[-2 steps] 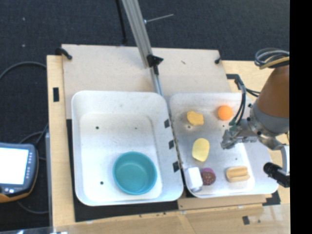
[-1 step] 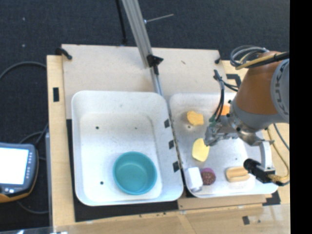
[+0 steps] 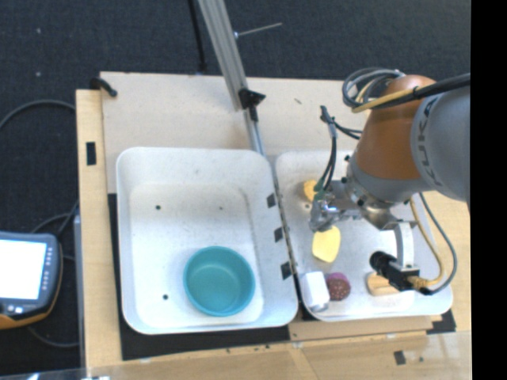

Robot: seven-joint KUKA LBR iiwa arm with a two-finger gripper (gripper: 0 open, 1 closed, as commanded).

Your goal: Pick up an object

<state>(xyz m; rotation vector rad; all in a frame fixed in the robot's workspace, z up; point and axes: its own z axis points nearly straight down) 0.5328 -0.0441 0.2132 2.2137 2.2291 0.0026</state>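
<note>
My gripper [image 3: 323, 214] hangs low over the left part of the right bin [image 3: 432, 305], under the grey and orange arm. Just in front of it lies a pale yellow flat piece [image 3: 326, 245], close to or touching the gripper's tip. A smaller yellow thing [image 3: 308, 190] sits just behind the gripper, partly hidden by it. At the bin's front left corner a white block [image 3: 316, 289] rests against the wall, with a dark red ball [image 3: 339, 286] right beside it.
The left bin [image 3: 142, 172] holds a teal bowl [image 3: 219, 281] near its front. A slanted metal rail [image 3: 230, 54] runs down to the wall between the bins. A screen device [image 3: 24, 275] lies off the bench at the far left.
</note>
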